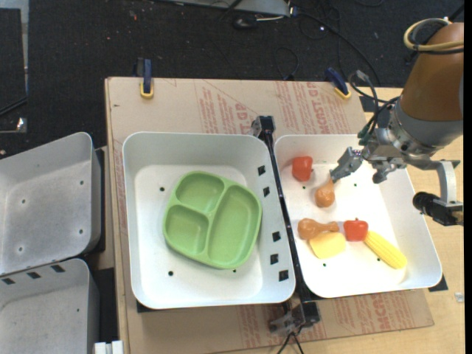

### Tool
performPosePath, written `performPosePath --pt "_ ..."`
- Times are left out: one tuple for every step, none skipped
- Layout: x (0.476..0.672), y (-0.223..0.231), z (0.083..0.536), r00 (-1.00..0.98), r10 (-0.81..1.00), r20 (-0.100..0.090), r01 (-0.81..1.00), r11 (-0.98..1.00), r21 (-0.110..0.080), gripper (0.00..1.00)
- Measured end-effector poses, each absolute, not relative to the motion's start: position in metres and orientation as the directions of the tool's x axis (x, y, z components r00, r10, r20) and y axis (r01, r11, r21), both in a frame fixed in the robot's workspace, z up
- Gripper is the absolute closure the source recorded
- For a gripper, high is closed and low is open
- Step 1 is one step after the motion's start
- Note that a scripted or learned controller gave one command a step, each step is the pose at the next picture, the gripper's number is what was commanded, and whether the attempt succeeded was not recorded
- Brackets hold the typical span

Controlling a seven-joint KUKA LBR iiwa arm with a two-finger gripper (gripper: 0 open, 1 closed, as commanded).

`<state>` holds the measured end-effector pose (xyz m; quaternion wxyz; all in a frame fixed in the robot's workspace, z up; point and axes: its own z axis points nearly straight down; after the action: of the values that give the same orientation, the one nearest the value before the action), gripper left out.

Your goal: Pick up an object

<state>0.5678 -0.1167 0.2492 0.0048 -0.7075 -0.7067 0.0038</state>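
The right bin (424, 231) holds several toy foods: a red piece (302, 168) at the back left, a small orange-brown piece (324, 195), an orange drumstick (313, 228), a yellow wedge (327, 245), a small red fruit (355, 229) and a yellow corn cob (385, 249). My gripper (364, 169) hangs over the back of this bin, open, its fingers spread with nothing between them. Its left fingertip (344, 169) is just up and right of the orange-brown piece.
The left bin (140, 198) holds a green divided plate (212, 218). A black clamp strip (276, 205) runs between the two bins. White trays (44, 198) lie off the bench at the left. Cables cross the floor at the back.
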Motion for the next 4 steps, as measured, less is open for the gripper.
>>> performPosePath --pt "0.57 -0.116 0.256 -0.001 1.0 0.0 1.0 0.001 0.0 0.0" --pt "0.569 -0.112 0.192 0.001 1.0 0.001 1.0 -0.001 -0.007 0.0" --pt "0.569 -0.11 0.149 0.001 1.0 0.001 1.0 -0.001 -0.004 0.0" --pt "0.568 -0.11 0.095 0.001 1.0 0.001 1.0 -0.001 -0.005 0.0"
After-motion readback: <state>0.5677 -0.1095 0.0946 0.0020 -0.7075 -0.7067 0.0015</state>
